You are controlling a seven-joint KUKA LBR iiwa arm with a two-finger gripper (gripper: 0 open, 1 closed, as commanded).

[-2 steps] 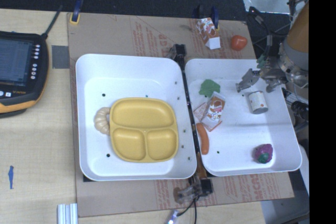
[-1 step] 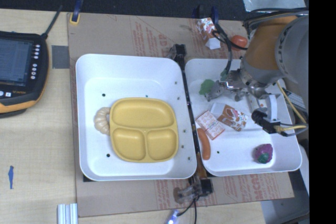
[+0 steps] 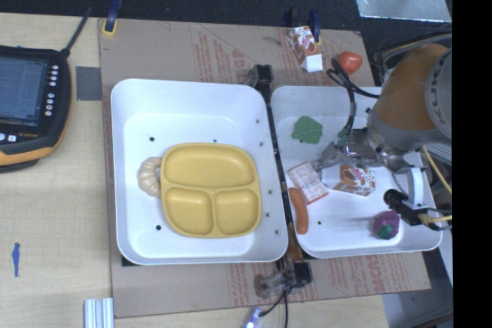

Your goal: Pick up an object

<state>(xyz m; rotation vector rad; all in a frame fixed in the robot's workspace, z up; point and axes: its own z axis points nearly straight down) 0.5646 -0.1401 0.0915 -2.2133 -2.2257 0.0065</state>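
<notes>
My pincer (image 3: pixel 347 152) is hovering just above the snack packet (image 3: pixel 356 179); I cannot tell its state.

Both bins (image 3: pixel 127 165) look like smooth white plastic with a slight sheen. The yellow tray (image 3: pixel 209 188) is matt plastic. Under the bins lies brown cardboard (image 3: pixel 192 50), dull and printed, on a pale wood-grain counter (image 3: pixel 46 226). The packet (image 3: pixel 356 179) looks like glossy printed wrapper; the arm (image 3: pixel 407 96) shell is smooth.
</notes>
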